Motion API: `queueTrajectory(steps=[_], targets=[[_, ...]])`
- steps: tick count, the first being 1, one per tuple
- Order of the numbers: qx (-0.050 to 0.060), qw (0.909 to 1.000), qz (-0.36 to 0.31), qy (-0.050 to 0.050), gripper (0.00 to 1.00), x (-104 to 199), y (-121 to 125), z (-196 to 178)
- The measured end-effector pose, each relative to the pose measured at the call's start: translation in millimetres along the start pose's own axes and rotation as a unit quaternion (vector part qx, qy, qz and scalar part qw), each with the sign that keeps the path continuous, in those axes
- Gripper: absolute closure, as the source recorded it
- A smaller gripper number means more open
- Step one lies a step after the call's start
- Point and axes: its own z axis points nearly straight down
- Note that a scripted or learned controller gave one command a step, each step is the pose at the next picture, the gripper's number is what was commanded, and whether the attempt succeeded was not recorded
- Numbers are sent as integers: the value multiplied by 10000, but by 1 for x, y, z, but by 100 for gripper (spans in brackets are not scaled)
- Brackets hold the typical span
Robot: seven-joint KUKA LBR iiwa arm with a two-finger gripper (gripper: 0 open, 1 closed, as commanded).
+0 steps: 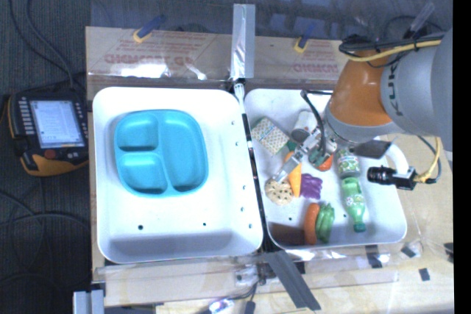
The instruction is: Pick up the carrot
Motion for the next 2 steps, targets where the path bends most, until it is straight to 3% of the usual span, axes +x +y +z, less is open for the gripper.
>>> queueTrajectory(steps=[1, 2], targets=[[-14, 10000, 0, 23, 100, 2, 2, -10], [50, 9998, 205, 51, 100, 25, 35, -97]])
